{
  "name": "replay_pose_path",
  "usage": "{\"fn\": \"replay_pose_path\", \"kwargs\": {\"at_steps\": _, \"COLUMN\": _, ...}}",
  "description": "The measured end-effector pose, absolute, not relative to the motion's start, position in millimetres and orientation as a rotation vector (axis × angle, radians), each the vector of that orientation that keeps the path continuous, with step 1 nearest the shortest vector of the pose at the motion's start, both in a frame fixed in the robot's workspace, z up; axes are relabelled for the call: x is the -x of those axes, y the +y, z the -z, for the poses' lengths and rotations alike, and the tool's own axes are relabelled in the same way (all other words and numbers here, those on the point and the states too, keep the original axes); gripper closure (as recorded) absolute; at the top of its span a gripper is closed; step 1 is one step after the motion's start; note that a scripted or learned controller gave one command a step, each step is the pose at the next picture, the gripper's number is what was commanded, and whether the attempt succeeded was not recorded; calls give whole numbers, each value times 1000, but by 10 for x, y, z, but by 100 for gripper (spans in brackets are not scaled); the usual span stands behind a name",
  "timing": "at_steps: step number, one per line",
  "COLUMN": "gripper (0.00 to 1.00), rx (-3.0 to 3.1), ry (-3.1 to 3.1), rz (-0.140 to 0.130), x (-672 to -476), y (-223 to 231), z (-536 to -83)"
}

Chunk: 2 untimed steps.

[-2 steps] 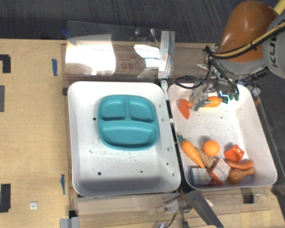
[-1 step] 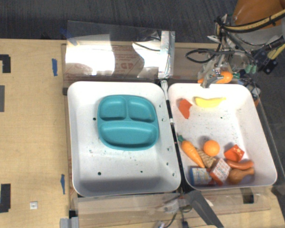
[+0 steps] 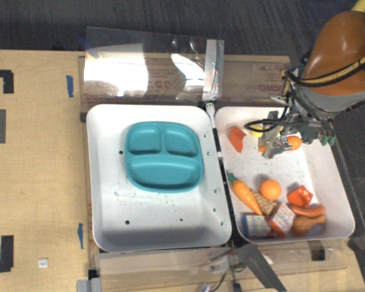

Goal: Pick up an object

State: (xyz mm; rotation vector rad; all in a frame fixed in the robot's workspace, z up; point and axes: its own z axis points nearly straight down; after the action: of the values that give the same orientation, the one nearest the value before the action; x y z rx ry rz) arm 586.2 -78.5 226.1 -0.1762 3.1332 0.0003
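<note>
Clutter was confined to the right bin, which explains why the arm reached over that bin from the right side of the camera view. The gripper hung low in the bin's upper half, and a small orange object lay right at its tip; whether that object sat between the fingers or merely beside them could not be told, nor could the gripper's opening, since cables and the wrist body masked it. Candidate objects lay spread in the same bin: an orange-red piece near the upper left corner, well apart from the rest, and a carrot, an orange ball, a red pepper-like piece and a small can crowded toward the lower edge. The crowded group would probably be harder to grasp cleanly than the isolated pieces. The left bin held a teal divided plate, lying flat near its centre, away from the arm.
</note>
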Motion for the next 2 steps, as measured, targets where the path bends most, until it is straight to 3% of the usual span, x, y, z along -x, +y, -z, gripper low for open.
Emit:
{"fn": "replay_pose_path", "kwargs": {"at_steps": 1, "gripper": 100, "rx": 87, "ry": 3126, "rz": 0, "x": -6383, "y": -659, "z": -2797}}
{"fn": "replay_pose_path", "kwargs": {"at_steps": 2, "gripper": 100, "rx": -97, "ry": 3138, "rz": -1, "x": -5624, "y": -574, "z": -2235}}
